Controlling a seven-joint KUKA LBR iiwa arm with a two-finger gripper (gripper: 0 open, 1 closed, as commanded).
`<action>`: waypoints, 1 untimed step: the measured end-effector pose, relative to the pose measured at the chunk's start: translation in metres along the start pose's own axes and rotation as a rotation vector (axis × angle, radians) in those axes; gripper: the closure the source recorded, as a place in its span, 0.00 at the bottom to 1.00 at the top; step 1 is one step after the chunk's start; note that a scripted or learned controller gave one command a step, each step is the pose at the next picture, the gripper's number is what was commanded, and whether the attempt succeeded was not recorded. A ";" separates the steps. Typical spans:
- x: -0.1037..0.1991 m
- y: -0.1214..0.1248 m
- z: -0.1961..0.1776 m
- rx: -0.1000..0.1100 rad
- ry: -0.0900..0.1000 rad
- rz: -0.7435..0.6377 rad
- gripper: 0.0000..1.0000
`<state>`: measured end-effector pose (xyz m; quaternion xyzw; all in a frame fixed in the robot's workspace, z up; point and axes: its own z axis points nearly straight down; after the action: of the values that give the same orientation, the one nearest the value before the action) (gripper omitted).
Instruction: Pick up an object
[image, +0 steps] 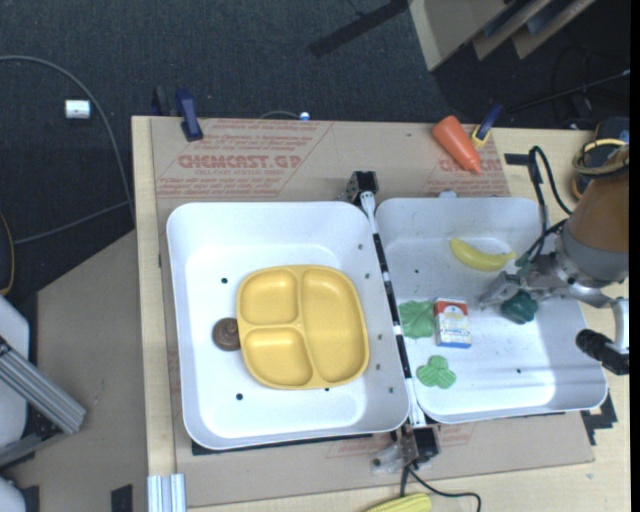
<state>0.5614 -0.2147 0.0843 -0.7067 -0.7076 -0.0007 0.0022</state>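
White plastic forms both shallow bins, set side by side on the brown surface (250, 160). In the left bin (200, 240) a yellow divided plate (302, 326) lies near the middle, and a small brown round object (226, 334) sits touching its left edge. The right bin (500, 385) holds a yellow banana (478, 256) toward the back, a flat green piece (417, 319) near the divider, a small white and orange carton (453, 323) just beside it, and a green leafy-shaped item (436, 373) nearer the front. The gripper (512, 292) sits low over the right bin's right side, just right of the banana's tip, beside a dark teal object (520, 309). Whether that object is touched or held cannot be told. An orange carrot-like toy (458, 145) rests on the surface behind the bins.
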 end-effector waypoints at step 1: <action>-0.001 0.000 -0.010 -0.002 -0.003 0.001 1.00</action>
<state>0.5617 -0.2157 0.0947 -0.7069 -0.7073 -0.0005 0.0005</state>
